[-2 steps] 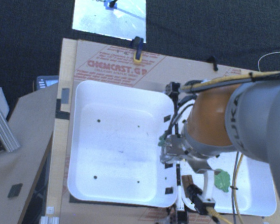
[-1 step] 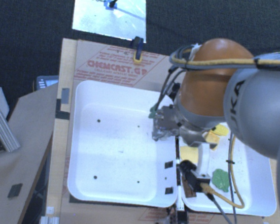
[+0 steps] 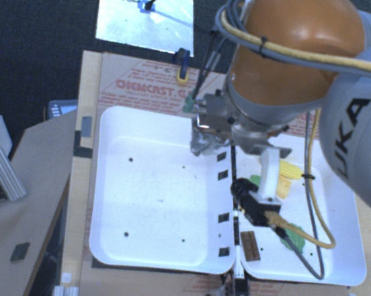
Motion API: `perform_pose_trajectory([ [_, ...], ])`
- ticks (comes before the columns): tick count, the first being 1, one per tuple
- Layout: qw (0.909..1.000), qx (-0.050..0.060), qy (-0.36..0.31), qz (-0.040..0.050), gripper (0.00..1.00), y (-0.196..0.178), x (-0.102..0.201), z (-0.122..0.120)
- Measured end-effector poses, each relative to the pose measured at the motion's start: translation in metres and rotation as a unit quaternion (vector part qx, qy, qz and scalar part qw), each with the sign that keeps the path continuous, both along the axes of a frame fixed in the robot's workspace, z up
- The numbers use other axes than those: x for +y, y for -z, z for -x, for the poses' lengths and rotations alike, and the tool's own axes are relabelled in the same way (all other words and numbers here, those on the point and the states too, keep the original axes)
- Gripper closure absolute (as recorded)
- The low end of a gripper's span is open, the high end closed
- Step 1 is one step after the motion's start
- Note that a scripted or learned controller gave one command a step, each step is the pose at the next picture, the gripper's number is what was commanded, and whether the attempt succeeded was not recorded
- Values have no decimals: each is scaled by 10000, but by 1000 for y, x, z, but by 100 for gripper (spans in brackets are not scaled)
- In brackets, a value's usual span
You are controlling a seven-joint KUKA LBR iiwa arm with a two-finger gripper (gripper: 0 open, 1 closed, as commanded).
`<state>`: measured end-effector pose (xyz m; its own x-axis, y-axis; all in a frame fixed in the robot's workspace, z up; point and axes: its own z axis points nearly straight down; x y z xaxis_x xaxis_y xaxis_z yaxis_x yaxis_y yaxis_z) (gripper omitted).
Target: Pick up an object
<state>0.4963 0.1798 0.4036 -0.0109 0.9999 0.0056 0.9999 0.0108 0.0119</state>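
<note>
Currently the end effector (image 3: 204,138) hangs low over the far end of the seam (image 3: 235,230) where the two bins meet, just on the left bin's (image 3: 152,194) side of it. Whether it is apart or together cannot be told, because the wrist hides its tip, and nothing can be seen held in it.

Everything worth picking lies on the other side of the seam, in the right bin (image 3: 334,255). A brown block (image 3: 249,246) rests flat just beside the seam at its near end. A yellow piece (image 3: 289,171) sits further from the seam, toward the far end, and a green piece (image 3: 293,239) lies a little beyond the block, partly covered by the arm's own fittings.

The main risk, judging from this pose, is an empty grasp. Straight below the end effector there is only bare bin floor, so closing there would catch nothing. A descent this close to the seam could also land on the raised rims and jar both bins. If it goes for the brown block, that thin, flat shape so near the wall leaves little room and may slide away.
</note>
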Motion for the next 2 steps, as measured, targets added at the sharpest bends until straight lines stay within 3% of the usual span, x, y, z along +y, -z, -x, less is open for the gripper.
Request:
perform_pose_trajectory([
  [1,10000,59,17,24,100,99,57,-37],
  [2,10000,9,32,7,100,-45,19,-5],
])
